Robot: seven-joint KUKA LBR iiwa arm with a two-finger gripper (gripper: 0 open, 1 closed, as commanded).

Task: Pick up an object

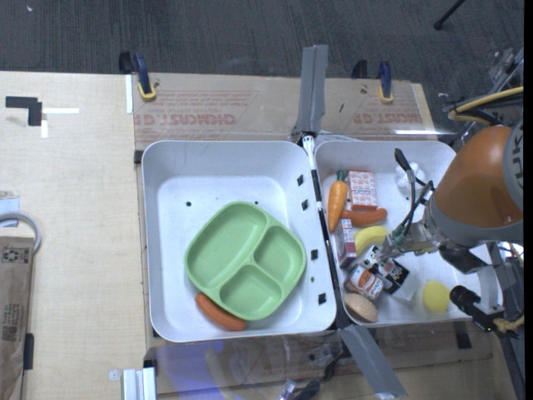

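The right bin (pixel 441 150) holds a carrot (pixel 336 202), a pink carton (pixel 361 188), a red sausage (pixel 367 217), a yellow banana-like piece (pixel 371 237), a dark printed packet (pixel 366 281), a brown bun (pixel 361 307) and a yellow lemon (pixel 435 296). My gripper (pixel 386 259) hangs low over the middle of this bin, just right of the yellow piece and above the packet. Its tip is dark and blends with the items beneath it. The grey arm with its orange band (pixel 479 186) covers the bin's right side.
The left bin (pixel 166 223) contains a green divided plate (pixel 246 259) with an orange sausage (pixel 221 312) tucked under its front edge. A grey divider post (pixel 313 90) stands between the bins at the back. Clamps (pixel 143 82) hold the cardboard behind.
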